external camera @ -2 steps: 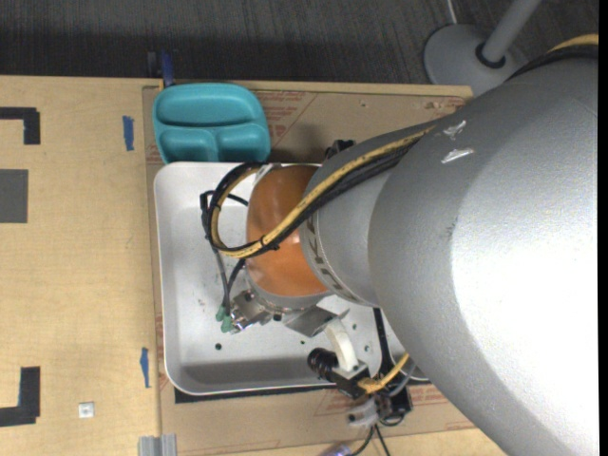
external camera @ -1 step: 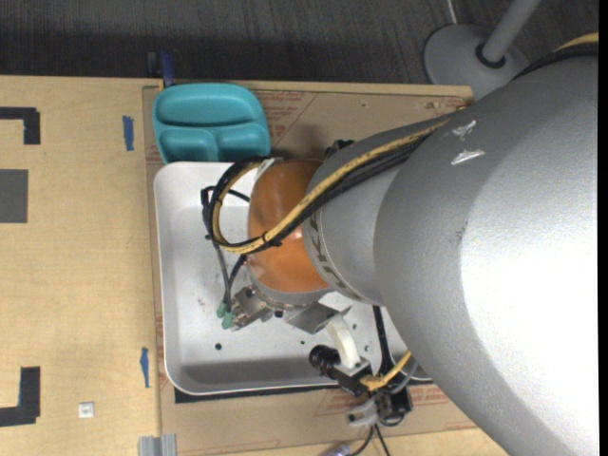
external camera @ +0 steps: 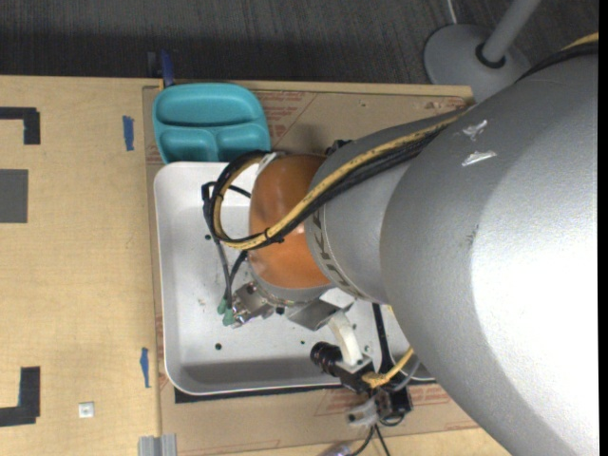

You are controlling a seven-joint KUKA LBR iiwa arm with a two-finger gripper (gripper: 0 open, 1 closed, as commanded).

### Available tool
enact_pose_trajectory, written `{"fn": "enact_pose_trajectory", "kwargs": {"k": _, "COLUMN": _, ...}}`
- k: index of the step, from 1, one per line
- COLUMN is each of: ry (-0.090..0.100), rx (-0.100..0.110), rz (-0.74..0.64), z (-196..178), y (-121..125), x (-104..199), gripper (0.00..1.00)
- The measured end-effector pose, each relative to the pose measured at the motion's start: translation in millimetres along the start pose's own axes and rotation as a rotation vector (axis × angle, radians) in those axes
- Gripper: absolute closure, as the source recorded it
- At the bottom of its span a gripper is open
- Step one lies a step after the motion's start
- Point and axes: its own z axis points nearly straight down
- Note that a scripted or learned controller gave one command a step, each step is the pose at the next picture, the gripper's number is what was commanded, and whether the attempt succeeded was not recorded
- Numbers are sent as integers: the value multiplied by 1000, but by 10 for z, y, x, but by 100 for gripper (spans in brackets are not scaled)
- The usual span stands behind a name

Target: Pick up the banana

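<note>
light: bright, even | shadows: soft | glare: mild on bin (external camera: pixel 180 283) | focus: sharp

A white bin (external camera: pixel 185 283) sits on the brown worktop (external camera: pixel 76 255). A teal tray (external camera: pixel 209 122) touches the bin's far edge. Blue tape bits (external camera: pixel 128 133) and black marks (external camera: pixel 21 126) lie left of the bin.

No text, label or number can be read — none legible
</note>
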Motion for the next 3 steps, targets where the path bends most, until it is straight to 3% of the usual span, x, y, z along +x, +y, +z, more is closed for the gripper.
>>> {"fn": "enact_pose_trajectory", "kwargs": {"k": 2, "ry": -1, "rx": -4, "rz": 0, "z": -196, "y": 14, "x": 2, "gripper": 100}}
{"fn": "enact_pose_trajectory", "kwargs": {"k": 3, "ry": 0, "rx": 5, "rz": -426, "z": 386, "y": -7, "x": 12, "gripper": 100}}
